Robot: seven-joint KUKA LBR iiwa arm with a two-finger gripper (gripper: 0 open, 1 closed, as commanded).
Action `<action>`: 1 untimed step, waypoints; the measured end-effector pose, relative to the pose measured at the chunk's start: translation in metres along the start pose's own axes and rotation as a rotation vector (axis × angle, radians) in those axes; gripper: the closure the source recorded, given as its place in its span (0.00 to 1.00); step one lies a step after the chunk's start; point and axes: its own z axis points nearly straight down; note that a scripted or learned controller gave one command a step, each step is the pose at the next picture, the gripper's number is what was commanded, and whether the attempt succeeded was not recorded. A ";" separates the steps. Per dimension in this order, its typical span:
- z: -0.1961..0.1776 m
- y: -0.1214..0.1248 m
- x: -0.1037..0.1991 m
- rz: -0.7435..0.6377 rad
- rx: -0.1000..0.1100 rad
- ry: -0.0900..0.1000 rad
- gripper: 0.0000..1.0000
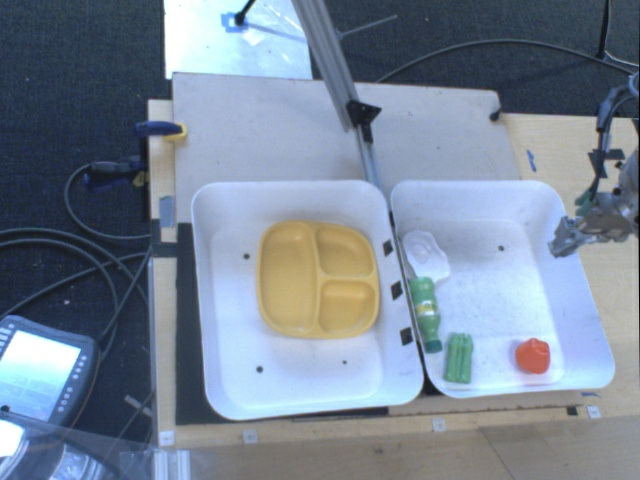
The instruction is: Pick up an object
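Nearest, right bin (583, 298): orange cup (533, 355) near front right corner, green block (459, 357) just left of it, green bottle (426, 312) along left wall, white piece (427, 255) touching bottle's far end. Left bin (215, 268): yellow tray (318, 278), three compartments, centred. Gripper (566, 238) over right bin's right rim, well apart from all objects, holding nothing; finger spread impossible to tell.

The bench (300, 128) bears two white bins (220, 298) side by side.
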 end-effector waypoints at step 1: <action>-0.033 0.002 0.000 -0.001 0.002 0.001 1.00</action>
